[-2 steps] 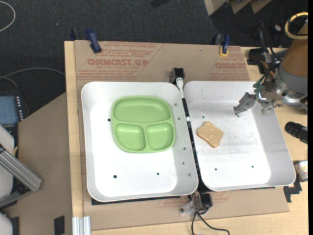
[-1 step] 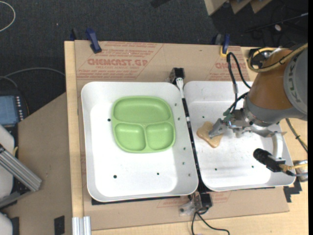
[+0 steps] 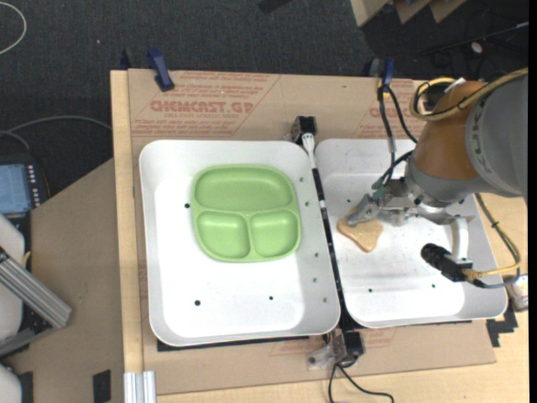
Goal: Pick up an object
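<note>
Pale green on the divided plate (image 3: pixel 246 212), well left of the jaws, inside a white bin (image 3: pixel 168 250). Tan on the small flat object (image 3: pixel 360 236) just below the gripper (image 3: pixel 367 215). Grey arm (image 3: pixel 503 141) with orange band (image 3: pixel 445 145). Brown board (image 3: pixel 210 103) printed with red lettering.

Two bins side by side on the bench (image 3: pixel 210 99). Divided tray (image 3: pixel 246 212) in left bin (image 3: pixel 168 292), toward its back edge, centred left to right. Flat piece (image 3: pixel 360 236) in right bin (image 3: pixel 403 305), near its left wall, mid-depth. Gripper (image 3: pixel 369 213) directly over piece's back edge, arm (image 3: pixel 470 141) across right bin's back right corner.
</note>
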Action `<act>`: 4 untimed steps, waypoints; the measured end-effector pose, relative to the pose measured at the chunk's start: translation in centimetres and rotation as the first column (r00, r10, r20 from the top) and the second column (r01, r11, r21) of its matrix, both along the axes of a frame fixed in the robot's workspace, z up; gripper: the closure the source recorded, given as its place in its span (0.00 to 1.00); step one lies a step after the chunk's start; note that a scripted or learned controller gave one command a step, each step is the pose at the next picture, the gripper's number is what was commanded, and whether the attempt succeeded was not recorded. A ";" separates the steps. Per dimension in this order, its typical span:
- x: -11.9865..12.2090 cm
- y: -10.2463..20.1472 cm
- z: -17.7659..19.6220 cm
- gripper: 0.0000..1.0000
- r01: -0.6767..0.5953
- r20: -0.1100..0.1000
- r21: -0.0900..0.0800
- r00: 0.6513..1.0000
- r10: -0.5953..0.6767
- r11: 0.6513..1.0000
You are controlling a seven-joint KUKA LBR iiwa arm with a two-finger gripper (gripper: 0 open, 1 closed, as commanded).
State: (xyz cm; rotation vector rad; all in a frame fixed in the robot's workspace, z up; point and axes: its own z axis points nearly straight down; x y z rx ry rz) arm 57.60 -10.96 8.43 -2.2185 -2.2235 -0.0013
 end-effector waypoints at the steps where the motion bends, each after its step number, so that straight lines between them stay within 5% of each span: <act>1: -2.0 1.4 0.4 0.00 0.004 0.008 -0.003 1.000 -0.004 1.000; 2: -5.4 11.4 10.6 0.00 -0.008 0.010 0.003 1.000 0.008 1.000; 3: -5.6 16.0 18.0 0.00 -0.005 0.009 0.002 1.000 0.005 1.000; 4: -9.3 23.2 22.8 0.00 -0.008 0.005 0.003 1.000 0.008 1.000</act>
